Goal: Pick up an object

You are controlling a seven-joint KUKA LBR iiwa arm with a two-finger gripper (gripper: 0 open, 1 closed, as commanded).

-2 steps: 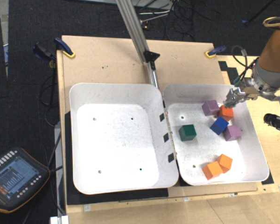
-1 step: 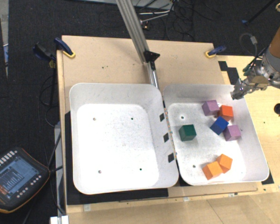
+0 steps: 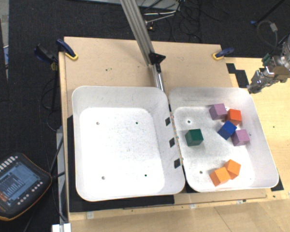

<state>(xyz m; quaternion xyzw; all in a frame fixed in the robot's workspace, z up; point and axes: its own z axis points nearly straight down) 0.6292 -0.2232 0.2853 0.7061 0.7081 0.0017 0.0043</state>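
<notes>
Right bin (image 3: 261, 178), on the desk (image 3: 116, 66): holding seven blocks. Green block (image 3: 194, 137) lying toward its left side, apart from the rest. Purple block (image 3: 217, 111), orange block (image 3: 234, 116), blue block (image 3: 227, 129) and second purple block (image 3: 240, 137) clustering toward the far right, touching or nearly so. Two orange blocks (image 3: 225, 172) sitting together at the near edge. Left bin (image 3: 82, 105) lying alongside. Claw (image 3: 255, 86) hovering beyond the right bin's far right corner, above the desk; too small and blurred to tell whether it is apart or together.
</notes>
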